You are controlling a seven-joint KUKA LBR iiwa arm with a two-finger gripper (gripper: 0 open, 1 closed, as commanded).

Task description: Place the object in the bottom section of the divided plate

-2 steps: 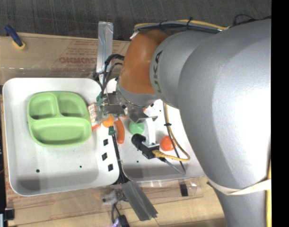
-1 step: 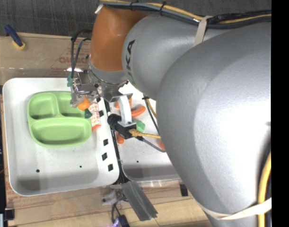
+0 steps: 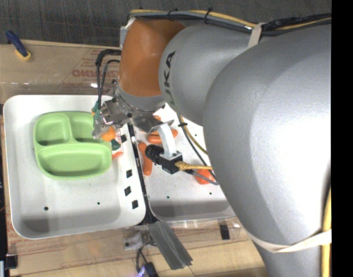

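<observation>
- Camera view: you see two white bins side by side. The left bin [image 3: 26,172] holds a green divided plate [image 3: 72,144], smooth and glossy, with two small upper sections and one long bottom section.
- The right bin [image 3: 182,203] holds orange, carrot-like pieces [image 3: 146,159], mostly hidden by the arm [image 3: 268,126].
- The gripper [image 3: 107,124] sits at the plate's right rim, beside a small orange object [image 3: 108,134]; its axis and the gripper's state cannot be made out.
</observation>
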